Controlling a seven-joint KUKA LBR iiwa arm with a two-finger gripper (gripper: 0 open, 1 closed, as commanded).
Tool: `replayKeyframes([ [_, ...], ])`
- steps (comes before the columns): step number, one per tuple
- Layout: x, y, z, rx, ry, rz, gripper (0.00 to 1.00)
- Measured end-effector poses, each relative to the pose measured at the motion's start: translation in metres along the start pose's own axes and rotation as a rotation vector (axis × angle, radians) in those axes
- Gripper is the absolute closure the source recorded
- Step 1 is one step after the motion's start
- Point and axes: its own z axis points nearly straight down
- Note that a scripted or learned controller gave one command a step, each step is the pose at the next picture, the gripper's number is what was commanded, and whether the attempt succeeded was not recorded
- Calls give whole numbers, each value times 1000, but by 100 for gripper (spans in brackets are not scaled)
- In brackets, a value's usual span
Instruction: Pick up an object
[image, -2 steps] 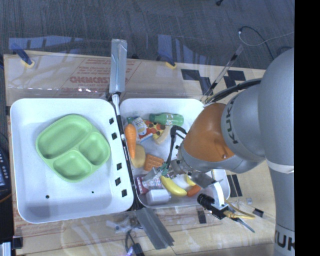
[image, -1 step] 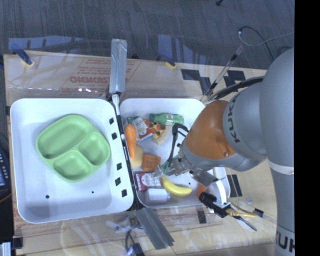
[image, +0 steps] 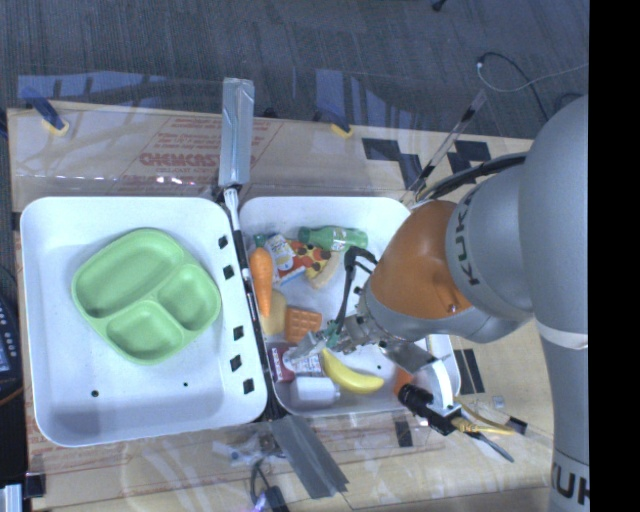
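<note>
A: How far along is the pick?

B: Not done, I judge. The gripper (image: 338, 338) is low in the right bin (image: 385, 208), just above the banana (image: 352, 374) and beside the waffle (image: 302, 322). I cannot tell how it stands, and nothing shows in its hold. Grasp and lift are left.

A: What is around it?

B: Small toy foods: a smooth curved yellow banana, a ridged orange waffle, a tapered carrot (image: 261, 280), a glossy green bottle (image: 335, 238). Further out, the left bin (image: 60, 400) carries a matte green three-part plate (image: 146, 295). Both sit on the desk (image: 120, 150).
</note>
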Motion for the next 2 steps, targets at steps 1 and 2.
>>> replayKeyframes([
  [1, -79, 35, 9, 0, -1, -35, 0],
  [2, -51, 97, -33, 11, 5, -101, 0],
])
